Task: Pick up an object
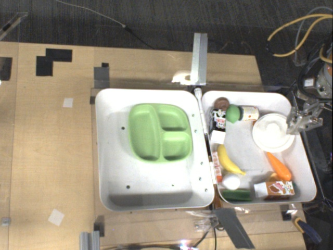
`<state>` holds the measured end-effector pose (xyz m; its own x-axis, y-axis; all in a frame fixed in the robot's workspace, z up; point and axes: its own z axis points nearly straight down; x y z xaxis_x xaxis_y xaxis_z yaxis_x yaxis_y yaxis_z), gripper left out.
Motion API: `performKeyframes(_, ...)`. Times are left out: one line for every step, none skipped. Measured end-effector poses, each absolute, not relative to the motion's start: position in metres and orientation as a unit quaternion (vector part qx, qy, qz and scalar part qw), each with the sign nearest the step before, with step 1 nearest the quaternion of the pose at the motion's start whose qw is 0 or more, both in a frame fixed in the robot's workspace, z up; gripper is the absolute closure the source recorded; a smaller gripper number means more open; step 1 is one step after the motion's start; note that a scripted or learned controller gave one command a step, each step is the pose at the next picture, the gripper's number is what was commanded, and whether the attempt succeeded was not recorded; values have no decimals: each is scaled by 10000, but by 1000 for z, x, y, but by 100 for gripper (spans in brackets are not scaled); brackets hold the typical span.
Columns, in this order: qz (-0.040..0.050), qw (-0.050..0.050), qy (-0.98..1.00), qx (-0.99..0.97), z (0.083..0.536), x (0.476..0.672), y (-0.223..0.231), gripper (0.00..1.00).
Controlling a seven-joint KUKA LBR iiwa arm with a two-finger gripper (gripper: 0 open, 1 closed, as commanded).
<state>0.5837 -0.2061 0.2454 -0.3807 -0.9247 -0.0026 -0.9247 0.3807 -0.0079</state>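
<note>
Two bins — left bin [112,139]: green tray [159,132] | right bin [304,173]: banana [229,160], carrot [279,166] | jaws: can't tell

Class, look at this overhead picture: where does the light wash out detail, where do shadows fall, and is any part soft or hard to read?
Camera view: the white plate nearly blends into the right bin; a soft shadow lies along the left bin's near inner wall, below the green tray; the gripper at the right edge looks blurred.
</note>
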Motion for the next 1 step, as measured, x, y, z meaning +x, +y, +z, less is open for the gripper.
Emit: performKeyframes(-23, 35, 7470, -6648, 243, 625, -205, 100)
